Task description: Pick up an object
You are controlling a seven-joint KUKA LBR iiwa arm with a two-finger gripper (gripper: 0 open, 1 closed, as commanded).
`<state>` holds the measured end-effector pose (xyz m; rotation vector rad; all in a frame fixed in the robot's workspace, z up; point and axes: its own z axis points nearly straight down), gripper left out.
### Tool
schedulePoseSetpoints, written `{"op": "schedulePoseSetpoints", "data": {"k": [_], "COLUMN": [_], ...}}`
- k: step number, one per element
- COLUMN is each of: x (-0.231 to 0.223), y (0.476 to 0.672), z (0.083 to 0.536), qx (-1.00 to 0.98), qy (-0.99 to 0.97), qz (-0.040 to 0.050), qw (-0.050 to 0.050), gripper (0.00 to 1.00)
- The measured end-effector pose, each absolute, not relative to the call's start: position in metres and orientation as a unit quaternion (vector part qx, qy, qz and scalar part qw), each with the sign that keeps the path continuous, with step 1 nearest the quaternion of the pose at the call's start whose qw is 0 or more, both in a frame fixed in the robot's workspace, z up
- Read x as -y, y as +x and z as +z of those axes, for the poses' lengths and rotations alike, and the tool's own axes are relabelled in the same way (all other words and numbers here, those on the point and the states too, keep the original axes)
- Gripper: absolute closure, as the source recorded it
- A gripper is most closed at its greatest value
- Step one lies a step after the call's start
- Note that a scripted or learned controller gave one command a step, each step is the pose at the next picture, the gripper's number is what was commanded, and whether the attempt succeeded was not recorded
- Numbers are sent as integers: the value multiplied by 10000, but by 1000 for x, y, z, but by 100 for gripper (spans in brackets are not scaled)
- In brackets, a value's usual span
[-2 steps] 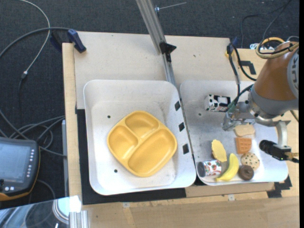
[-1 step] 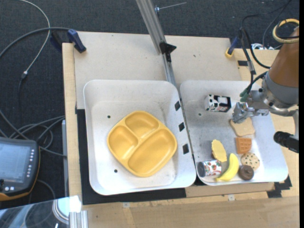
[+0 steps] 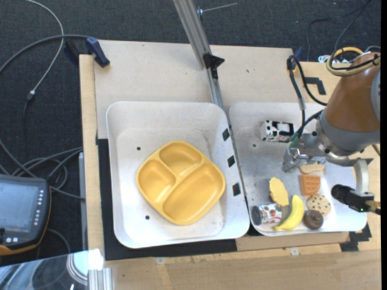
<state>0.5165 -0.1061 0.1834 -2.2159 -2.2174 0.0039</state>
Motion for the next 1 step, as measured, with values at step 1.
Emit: {"op": "schedulePoseSetpoints", "data": {"k": [1], "x": [80], "y": [493], "z": [170], "qx": [7080], "qy": [-7062], "qz": [8], "qw": [32], "gripper": [100]}}
